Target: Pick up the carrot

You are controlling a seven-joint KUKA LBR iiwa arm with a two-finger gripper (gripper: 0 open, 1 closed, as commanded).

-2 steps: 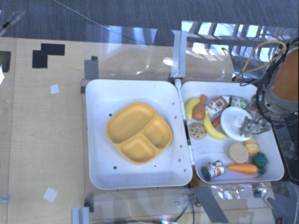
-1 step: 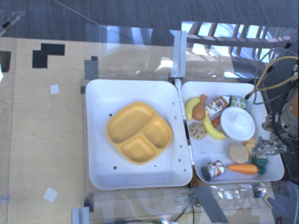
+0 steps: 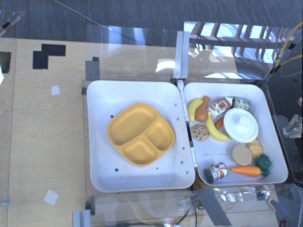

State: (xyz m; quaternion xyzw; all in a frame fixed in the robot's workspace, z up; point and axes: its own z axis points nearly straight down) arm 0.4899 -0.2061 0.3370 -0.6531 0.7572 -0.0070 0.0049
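Gripper state: we can't tell from this frame. We see the carrot [image 3: 246, 171] lying flat along the near edge of the right bin [image 3: 274, 126], towards its near right corner. It lies between a can [image 3: 217, 172] and broccoli [image 3: 263, 163]. A yellow plate [image 3: 140, 134] sits mid left bin [image 3: 99, 126].

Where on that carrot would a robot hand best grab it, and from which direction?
Probably mid-body, coming straight down. The carrot lies flat and lengthwise near the right bin's front wall, with a small can at its tip and broccoli at its thick end, so fingers fit across its narrow width.
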